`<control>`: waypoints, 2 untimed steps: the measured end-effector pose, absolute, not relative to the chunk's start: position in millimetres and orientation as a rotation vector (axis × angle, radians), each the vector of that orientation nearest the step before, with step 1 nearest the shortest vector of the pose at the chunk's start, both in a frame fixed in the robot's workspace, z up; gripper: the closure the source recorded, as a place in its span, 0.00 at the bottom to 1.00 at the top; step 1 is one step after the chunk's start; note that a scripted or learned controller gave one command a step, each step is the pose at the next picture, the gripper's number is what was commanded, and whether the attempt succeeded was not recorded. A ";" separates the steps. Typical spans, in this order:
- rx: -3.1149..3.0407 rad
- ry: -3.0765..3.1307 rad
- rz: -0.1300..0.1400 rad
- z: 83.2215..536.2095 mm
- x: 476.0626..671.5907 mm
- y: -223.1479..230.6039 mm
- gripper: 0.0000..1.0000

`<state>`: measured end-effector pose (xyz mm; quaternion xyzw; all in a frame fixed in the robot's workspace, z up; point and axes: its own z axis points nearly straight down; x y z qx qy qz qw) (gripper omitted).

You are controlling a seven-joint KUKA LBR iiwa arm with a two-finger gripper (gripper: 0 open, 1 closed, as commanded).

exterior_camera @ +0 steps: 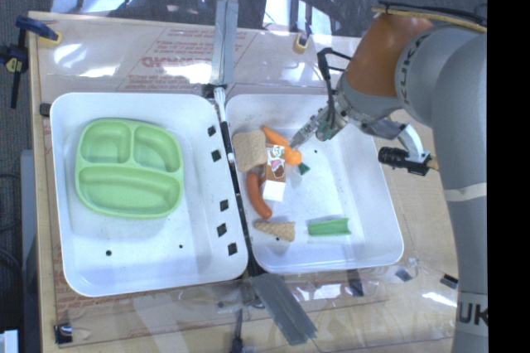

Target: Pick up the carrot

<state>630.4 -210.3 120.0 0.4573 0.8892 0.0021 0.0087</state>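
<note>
— Where is your pincer just now?

— My pincer (303,137) is low in the right bin (373,202), in its far half, with my grey arm (431,70) and its orange band (377,53) reaching down to it.

— And the carrot?

— The carrot (277,137) lies just to the left of my pincer, slanting. An orange blob sits right at my tips; it may be the carrot's end, but I cannot be sure at this size.

— Is the pincer spread or pinched?

— I cannot tell that from here.

— What else lies round it?

— A small packet (277,162) leans just left of and nearer than the pincer, with a white cube (273,191) below it and a slice of bread (248,148) further left. A sausage (258,195) lies beyond those. Nearer the front sit a cracker (278,229) and a green piece (329,226). Well to my left, in the other bin (74,260), is a green divided plate (129,167).
</note>
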 end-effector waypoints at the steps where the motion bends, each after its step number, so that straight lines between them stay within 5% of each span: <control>1: 1.510 2.754 -0.001 165.8 627.2 -143.3 1.00; 2: 1.668 2.664 -0.001 179.8 549.2 -143.4 1.00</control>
